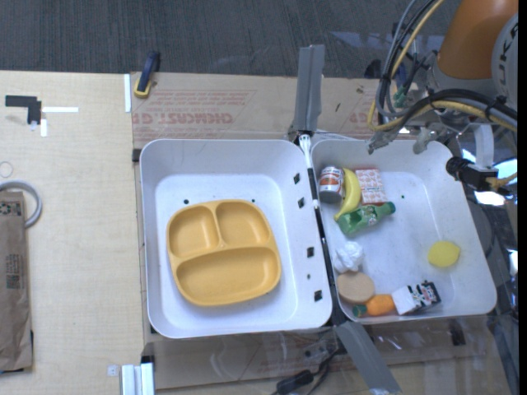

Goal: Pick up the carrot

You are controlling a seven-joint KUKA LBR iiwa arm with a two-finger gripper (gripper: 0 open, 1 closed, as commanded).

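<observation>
The carrot (380, 305) is a small orange piece lying at the near edge of the right bin (471, 220), between a tan round disc (356, 287) and a white and black box (417, 297). My gripper (403, 141) hangs over the far rim of that bin, well away from the carrot. Its two grey fingertips (380, 141) stand apart, open, and nothing is between them.
The right bin also holds a can (330, 183), a banana (352, 191), a green bottle (366, 217), a red and white packet (371, 184), a crumpled white lump (348, 257) and a yellow round thing (444, 253). A yellow divided plate (222, 252) lies in the left bin (156, 220).
</observation>
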